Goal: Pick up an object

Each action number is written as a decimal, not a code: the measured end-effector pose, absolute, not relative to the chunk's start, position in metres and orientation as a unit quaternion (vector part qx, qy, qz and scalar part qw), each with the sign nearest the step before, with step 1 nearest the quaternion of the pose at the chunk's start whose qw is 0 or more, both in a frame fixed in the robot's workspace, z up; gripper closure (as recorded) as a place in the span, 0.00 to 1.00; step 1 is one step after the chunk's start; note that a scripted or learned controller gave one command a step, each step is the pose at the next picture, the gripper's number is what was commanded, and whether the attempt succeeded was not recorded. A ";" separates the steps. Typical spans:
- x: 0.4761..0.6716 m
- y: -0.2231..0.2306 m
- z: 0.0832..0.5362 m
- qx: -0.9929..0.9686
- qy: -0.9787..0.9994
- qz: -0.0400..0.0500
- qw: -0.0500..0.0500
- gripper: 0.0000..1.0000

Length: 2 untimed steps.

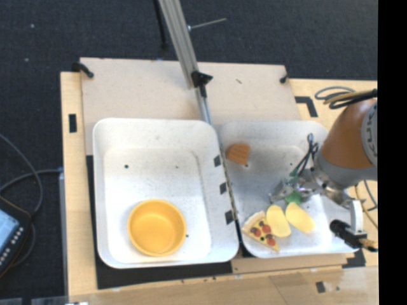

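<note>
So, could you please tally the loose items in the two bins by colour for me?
Yellow: 3, the bowl in the left bin and two pale yellow pieces in the right bin
Orange-brown: 1, a rounded piece
Multicoloured: 1, the pizza slice
Green: 1, a small piece by the gripper
Total: 6

Two white bins, seen from above

We saw a yellow bowl (156, 227) in the left bin (114, 138); in the right bin (267, 135), a brown block (238, 153), a pizza slice (260, 230) and two pale yellow pieces (289, 220) lay beneath the gripper (294, 190).
</note>
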<state>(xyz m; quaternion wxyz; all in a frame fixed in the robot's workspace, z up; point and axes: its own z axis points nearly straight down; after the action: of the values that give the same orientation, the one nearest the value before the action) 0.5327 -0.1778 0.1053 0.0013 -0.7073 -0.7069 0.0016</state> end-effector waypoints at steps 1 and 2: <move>0.535 -0.179 0.119 -0.710 -0.704 -0.001 -0.002 1.00; 0.534 -0.179 0.179 -0.706 -0.708 0.000 -0.001 1.00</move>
<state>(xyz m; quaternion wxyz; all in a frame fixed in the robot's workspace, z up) 0.5342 -0.1786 0.1793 -0.0013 -0.7065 -0.7077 -0.0003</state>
